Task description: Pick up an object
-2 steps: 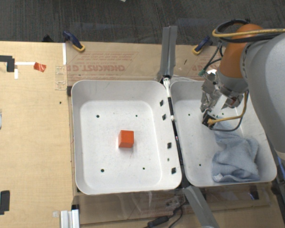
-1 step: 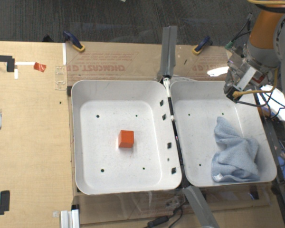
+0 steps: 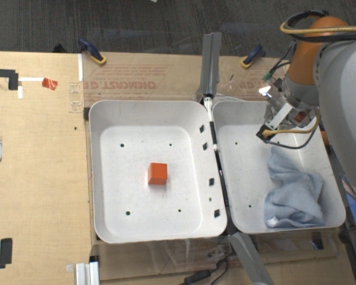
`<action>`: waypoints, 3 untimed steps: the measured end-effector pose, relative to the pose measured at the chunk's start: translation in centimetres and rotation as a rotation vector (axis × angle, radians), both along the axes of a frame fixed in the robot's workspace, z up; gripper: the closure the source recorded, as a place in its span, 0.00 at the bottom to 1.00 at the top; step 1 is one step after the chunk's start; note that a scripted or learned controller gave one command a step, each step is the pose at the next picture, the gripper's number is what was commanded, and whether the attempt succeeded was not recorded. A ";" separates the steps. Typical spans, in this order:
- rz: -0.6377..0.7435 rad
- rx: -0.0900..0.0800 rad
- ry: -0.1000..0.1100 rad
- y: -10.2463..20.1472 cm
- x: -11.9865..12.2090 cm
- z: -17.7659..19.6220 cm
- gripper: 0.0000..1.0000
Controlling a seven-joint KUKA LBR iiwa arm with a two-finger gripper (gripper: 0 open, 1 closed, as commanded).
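Crumpled grey-blue cloth towel point(image 3: 293, 189), close by jaws: prob. soft, light, limp; pinch a raised fold. Jaws' opening: can't tell.

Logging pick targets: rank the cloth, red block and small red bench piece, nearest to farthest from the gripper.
From the gripper, over the right bin:
1. Cloth, same bin, close by.
2. Red block, middle of the left bin.
3. Small red piece, on the bench, far left.
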State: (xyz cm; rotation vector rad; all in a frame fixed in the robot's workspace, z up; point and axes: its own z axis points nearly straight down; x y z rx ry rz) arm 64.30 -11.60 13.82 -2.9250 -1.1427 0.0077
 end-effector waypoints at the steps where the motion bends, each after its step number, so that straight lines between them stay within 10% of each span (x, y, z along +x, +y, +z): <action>1: -0.236 0.000 0.000 0.1 -5.4 -4.8 1.00; 3: -0.530 -0.002 -0.002 1.5 -0.5 -4.7 1.00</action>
